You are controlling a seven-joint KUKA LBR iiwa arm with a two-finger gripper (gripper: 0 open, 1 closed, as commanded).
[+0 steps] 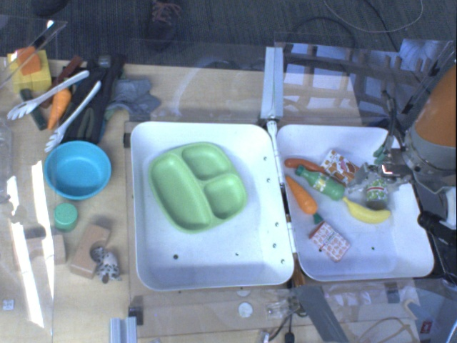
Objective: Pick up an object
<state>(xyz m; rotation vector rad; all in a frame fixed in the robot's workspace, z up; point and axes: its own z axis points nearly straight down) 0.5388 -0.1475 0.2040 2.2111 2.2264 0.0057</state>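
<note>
The right bin (400,259) holds an orange carrot (302,196), a green bottle (323,183), a red sausage-like piece (294,163), a yellow banana (367,214) and two patterned boxes, one at the back (338,166) and one at the front (330,241). My gripper (377,181) hangs low over the right part of this bin, just above the banana and right of the back box. A small greenish round thing (376,193) sits directly under it; whether it is held is unclear.
A green divided plate (198,184) lies in the left bin (207,263). Left of the bins, on the bench, are a blue bowl (78,169), white tongs (68,109), a green lid (65,216) and wooden blocks (90,245). A metal divider (271,84) stands behind the bins.
</note>
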